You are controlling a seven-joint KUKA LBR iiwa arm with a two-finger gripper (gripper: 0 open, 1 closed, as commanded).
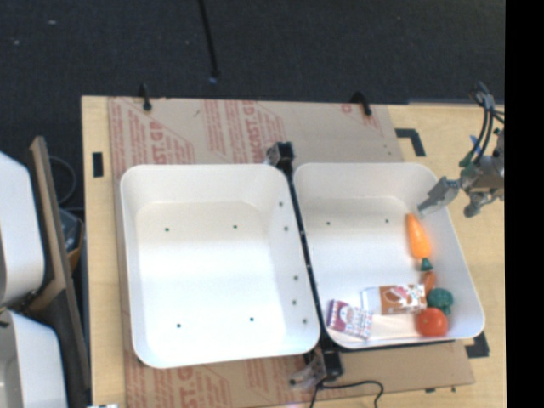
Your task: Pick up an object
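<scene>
The claw (455, 195) hangs over the right bin's (357, 185) far edge, fingers apart and holding nothing. The orange carrot (417, 236) lies just below; it should drop straight over its middle.

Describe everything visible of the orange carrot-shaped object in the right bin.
The carrot is a small, smooth, bright orange toy, plastic by the look, tapered and rounded at both ends. It lies flat on the floor of the right bin, near its right wall, lengthwise away from the camera. Nothing touches it; the gripper hangs just above and right, and a small green piece lies just below.
</scene>
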